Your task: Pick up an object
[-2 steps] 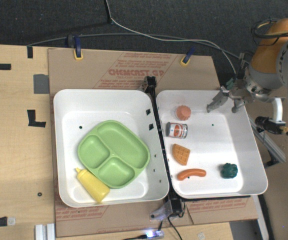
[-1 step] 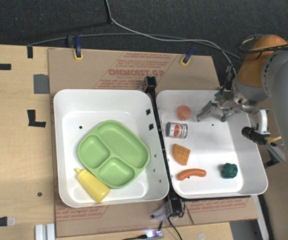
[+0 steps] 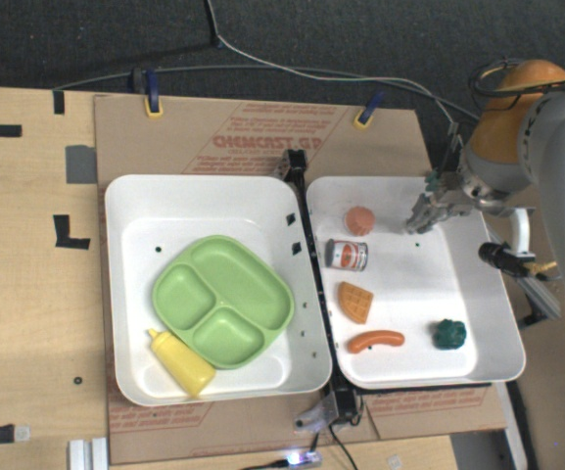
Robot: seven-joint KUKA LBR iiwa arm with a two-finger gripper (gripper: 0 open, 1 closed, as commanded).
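The right bin [image 3: 478, 292] holds a pink round piece [image 3: 360, 220], a small tin can lying on its side [image 3: 347, 255], an orange waffle piece [image 3: 355, 302], a red-orange sausage [image 3: 375, 341] and a dark green lump [image 3: 448, 334]. My gripper [image 3: 425, 215] hangs over the bin's far right part, to the right of the pink piece and apart from it. I see nothing between its fingers.
The left bin [image 3: 125, 262] holds a green divided plate [image 3: 223, 300] and a yellow bottle [image 3: 179, 360] lying by its near-left corner. A raised divider [image 3: 311, 262] separates the bins. Cables run along the bench's far edge.
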